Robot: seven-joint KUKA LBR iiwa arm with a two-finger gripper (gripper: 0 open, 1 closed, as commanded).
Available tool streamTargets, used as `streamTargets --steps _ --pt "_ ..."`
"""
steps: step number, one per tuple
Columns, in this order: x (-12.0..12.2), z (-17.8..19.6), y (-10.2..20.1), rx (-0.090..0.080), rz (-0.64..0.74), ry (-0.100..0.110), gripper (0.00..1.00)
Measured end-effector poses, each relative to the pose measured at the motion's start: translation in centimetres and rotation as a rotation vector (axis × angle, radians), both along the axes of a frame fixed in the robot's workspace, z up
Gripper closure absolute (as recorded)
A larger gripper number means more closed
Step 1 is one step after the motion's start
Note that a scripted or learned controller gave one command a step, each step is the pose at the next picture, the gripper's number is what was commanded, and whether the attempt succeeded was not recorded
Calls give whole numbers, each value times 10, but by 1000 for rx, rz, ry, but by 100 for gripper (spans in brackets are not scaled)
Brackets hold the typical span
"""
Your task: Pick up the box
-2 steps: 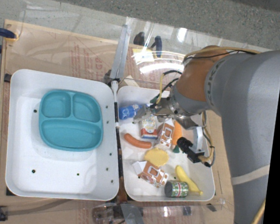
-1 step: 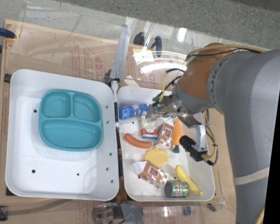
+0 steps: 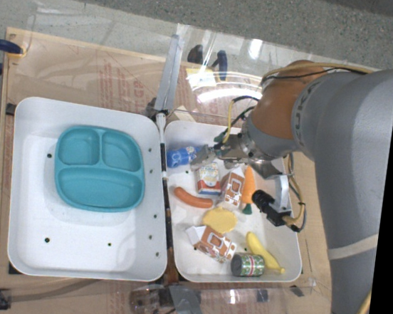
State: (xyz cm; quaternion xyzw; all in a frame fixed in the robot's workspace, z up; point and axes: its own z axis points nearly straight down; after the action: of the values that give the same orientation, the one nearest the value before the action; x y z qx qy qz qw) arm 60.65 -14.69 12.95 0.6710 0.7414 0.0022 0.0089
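White cartons crowd my right bin [image 3: 289, 269]: the box [image 3: 208, 179] I judge to be my target stands among them, beside the carrot [image 3: 248, 188] and above the sausage [image 3: 192, 199]. My gripper [image 3: 227, 152] hangs just above it, presumably lining up; its grip state I cannot tell.

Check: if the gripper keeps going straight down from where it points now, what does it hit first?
Most likely the small box standing right under the gripper in the right bin. The second box and carrot sit close beside it; depth is unclear.
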Motion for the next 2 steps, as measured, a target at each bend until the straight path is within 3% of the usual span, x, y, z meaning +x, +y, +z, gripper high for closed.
streamTargets --steps 1,2 --pt "12 -42 -5 7 -99 13 0" --pt "13 -31 -5 5 -96 8 100"
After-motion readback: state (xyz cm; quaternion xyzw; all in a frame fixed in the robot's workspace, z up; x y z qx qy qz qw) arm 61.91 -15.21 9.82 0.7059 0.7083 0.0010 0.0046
